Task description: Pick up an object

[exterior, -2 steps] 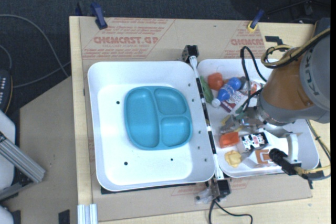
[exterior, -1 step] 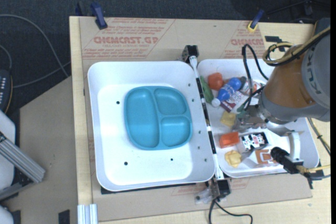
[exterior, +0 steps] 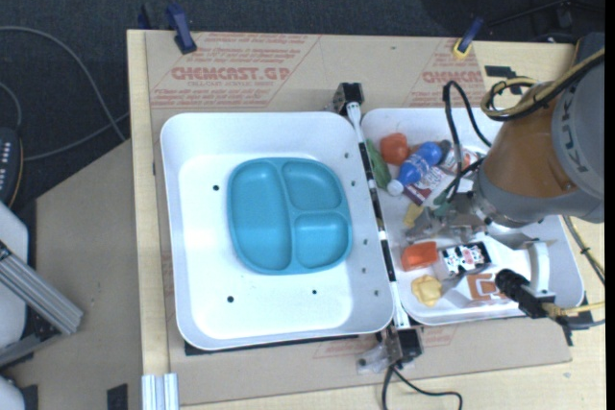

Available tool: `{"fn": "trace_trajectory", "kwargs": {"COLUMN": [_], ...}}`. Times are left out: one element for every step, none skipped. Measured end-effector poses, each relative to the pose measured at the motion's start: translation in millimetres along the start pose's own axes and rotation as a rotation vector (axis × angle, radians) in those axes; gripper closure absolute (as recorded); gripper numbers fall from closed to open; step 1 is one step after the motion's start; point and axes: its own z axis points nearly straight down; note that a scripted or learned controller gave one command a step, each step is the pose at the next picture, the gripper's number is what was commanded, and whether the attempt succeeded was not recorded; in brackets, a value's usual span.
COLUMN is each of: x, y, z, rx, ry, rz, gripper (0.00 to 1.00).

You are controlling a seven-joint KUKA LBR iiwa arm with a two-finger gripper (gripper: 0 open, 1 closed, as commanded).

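My gripper (exterior: 434, 218) is down inside the right bin (exterior: 569, 276), among its clutter. Just below it lies an orange block (exterior: 419, 254), with a yellow piece (exterior: 426, 289) further toward the front. A small black-and-white card (exterior: 467, 256) sits to the right of the orange block. Behind the gripper are a blue bottle with a white cap (exterior: 420, 166), an orange-red object (exterior: 393, 147) and a green item (exterior: 377, 170) along the bin's left wall. I see nothing held by the gripper.
The left bin (exterior: 192, 206) holds a blue divided tray (exterior: 288, 212) in its middle. An orange-and-white flat packet (exterior: 483, 287) lies near the right bin's front. The arm's grey body and orange band (exterior: 524, 158) hang over the right bin's far right side.
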Motion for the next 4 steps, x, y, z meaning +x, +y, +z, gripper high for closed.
{"fn": "trace_trajectory", "kwargs": {"x": [4.1,4.3,4.4,7.9], "y": [-30.7,-30.9,-30.9,8.8], "z": [8.1,-1.2,-1.1,9.6], "rx": [-0.009,-0.008,-0.008,-0.001], "ry": [-0.003,-0.003,-0.003,-0.001], "rz": [-0.003,-0.002,-0.002,-0.003], "gripper": [0.0,1.0,0.0,0.0]}}
